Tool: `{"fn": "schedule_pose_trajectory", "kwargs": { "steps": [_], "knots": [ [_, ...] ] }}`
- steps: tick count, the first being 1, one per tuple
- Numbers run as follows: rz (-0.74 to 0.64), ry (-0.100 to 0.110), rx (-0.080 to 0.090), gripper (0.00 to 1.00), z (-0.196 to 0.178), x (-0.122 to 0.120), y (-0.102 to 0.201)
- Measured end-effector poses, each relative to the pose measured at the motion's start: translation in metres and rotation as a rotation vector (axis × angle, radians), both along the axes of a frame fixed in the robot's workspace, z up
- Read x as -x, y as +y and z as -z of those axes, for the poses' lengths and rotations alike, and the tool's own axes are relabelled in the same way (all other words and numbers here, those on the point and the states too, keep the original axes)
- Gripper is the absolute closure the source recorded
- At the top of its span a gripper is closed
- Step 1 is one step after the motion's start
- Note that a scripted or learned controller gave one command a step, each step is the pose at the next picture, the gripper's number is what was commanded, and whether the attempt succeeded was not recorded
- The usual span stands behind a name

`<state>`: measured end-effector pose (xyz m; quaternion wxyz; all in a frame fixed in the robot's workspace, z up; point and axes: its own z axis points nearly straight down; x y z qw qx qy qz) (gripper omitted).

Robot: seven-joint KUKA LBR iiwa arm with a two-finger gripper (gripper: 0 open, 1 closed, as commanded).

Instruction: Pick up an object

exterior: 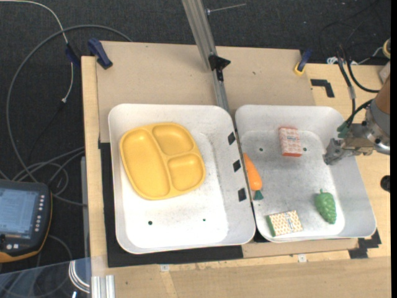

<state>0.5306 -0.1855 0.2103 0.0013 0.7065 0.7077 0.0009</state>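
Note:
The right bin (347,185) holds an orange carrot (252,174) along its left wall. A pink and white carton (290,141) lies near the back. At the front right lies a green bumpy fruit (326,206), and a small yellow-patterned packet with a green edge (285,223) sits at the front. My gripper (334,152) hangs at the bin's right side, right of the carton and above the green fruit. Nothing shows between its fingers.
The left bin (124,228) holds a yellow three-compartment plate (162,160). A metal pole (200,23) slants down to the gap between the bins. Black clips sit on the dividing wall. Cables run at the right and far left.

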Motion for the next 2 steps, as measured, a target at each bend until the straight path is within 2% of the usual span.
{"fn": "schedule_pose_trajectory", "kwargs": {
  "steps": [2],
  "knots": [
    [-0.006,0.001,-0.003,1.0,-0.019,-0.007,0.093]
  ]
}}
